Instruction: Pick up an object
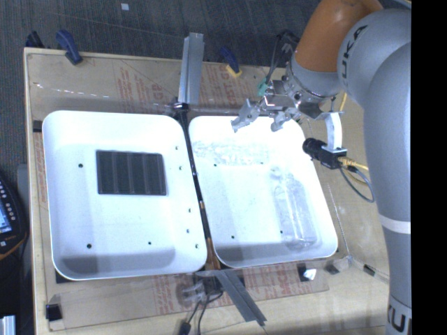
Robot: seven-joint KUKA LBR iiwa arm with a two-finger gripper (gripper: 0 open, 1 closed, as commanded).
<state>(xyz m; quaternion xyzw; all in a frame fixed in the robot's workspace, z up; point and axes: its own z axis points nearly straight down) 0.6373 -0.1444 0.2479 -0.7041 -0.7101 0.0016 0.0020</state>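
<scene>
A dark grey ribbed rectangular block (pixel 131 172) lies flat in the left bin (pixel 63 243). In the right bin (pixel 244 250), a clear plastic bottle (pixel 293 206) lies along the right side. A clear crinkled piece of plastic (pixel 230 152) rests near that bin's far edge. My gripper (pixel 260 121) hangs over the far rim of the right bin, above and just behind the crinkled plastic. Its two fingers are spread apart with nothing between them, so it is open. It is well away from the bottle and from the dark block.
A metal divider bar (pixel 190 68) stands upright behind the gap between the bins. Blue clamps (pixel 70 47) grip the bench's far edge. A black cable connector (pixel 323 151) juts from the arm over the right bin's far right corner.
</scene>
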